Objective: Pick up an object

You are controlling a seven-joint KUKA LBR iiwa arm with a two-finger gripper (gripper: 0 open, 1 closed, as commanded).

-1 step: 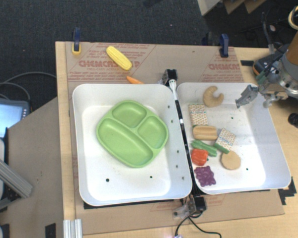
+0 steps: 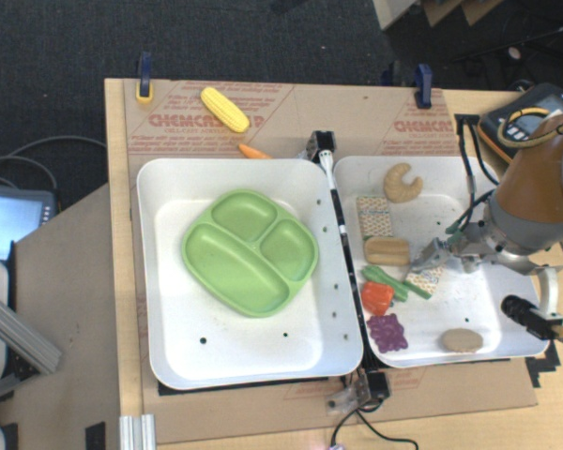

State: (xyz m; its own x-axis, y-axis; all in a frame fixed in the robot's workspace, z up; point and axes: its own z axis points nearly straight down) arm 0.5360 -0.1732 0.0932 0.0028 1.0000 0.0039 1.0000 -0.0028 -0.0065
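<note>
Reaching into the right bin (image 2: 507,345) from the right, the arm (image 2: 535,195) is bringing its gripper (image 2: 437,254) low over the bin floor. Whether the fingers are apart or together cannot be told at this size, and nothing is showing between them.

Items lying relative to the fingers:
- Patterned card (image 2: 425,279): just below the tips, possibly touching; contact cannot be confirmed.
- Tan block (image 2: 387,250): just to their left.
- Woven square (image 2: 375,216): up and left, beyond the block.
- Green beans (image 2: 396,283): down and left, beside the card.
- Red pepper (image 2: 376,297): further down-left, touching the beans.
- Grapes (image 2: 387,331): well below-left.
- Cookie (image 2: 463,341): well below.
- Cashew (image 2: 402,183): well above-left.

Left bin (image 2: 169,345), far to the left, is holding a green plate (image 2: 250,252). Corn (image 2: 224,109) and a carrot (image 2: 254,153) are lying on the surface outside the bins.

Judged step: closing in on a pick, with the card or block the likeliest target. Doing it well is meaning centring the tips over one item alone, keeping clear of the beans, and descending fully before closing. The card is lying flat and is offering little to pinch; the block is giving the fingers thicker sides to grip.
</note>
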